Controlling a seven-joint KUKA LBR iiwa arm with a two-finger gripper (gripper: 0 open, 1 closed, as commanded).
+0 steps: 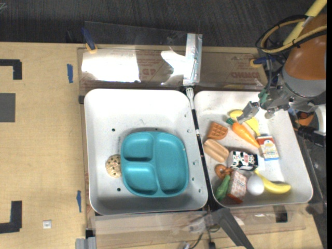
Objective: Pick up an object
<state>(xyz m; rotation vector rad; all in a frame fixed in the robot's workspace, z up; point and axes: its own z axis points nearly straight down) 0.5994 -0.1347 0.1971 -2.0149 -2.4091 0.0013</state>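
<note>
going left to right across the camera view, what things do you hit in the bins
cookie → teal divided plate → waffle → carrot → small carton → banana

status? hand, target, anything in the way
Hand low over right bin, by the toy carrot. Nothing seen held. Waffle, hot dog, carton crowd close.

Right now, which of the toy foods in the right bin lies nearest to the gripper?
The orange carrot. Its top end lies just below the gripper, while the banana and egg lie at the bin's near edge.
</note>
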